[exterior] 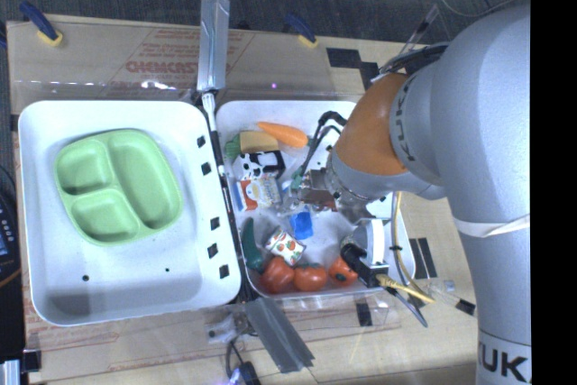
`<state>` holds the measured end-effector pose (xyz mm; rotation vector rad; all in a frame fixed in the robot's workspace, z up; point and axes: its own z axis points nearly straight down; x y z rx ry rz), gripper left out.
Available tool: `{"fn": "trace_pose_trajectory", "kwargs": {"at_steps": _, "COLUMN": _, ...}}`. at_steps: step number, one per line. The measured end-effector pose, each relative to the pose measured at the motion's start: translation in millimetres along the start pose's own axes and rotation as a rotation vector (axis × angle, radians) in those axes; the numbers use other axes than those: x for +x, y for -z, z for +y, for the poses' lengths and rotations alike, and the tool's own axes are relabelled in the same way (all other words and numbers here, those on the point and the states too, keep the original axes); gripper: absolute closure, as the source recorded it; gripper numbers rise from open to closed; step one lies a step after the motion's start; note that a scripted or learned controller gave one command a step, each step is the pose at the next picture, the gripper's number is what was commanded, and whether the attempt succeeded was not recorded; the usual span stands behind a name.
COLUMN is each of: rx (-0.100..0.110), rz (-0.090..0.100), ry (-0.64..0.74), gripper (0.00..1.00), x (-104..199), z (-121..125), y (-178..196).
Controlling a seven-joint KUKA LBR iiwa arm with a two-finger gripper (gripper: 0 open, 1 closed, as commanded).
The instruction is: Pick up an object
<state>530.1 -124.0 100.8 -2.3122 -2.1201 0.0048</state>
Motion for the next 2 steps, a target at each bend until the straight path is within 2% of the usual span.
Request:
{"fn": "trace_pose_trajectory", "kwargs": {"at_steps": 1, "rx": -0.005, "rz": -0.001, "ry": 0.078, "gripper": 1.00, "x": 38.4, "z": 19.9, "y": 130.8}}
{"fn": "trace_pose_trajectory", "kwargs": {"at_steps": 2, "rx": -0.001, "rz": -0.001, "ry": 0.085, "gripper": 1.00, "x": 39.2, "z": 20.0, "y": 139.5}}
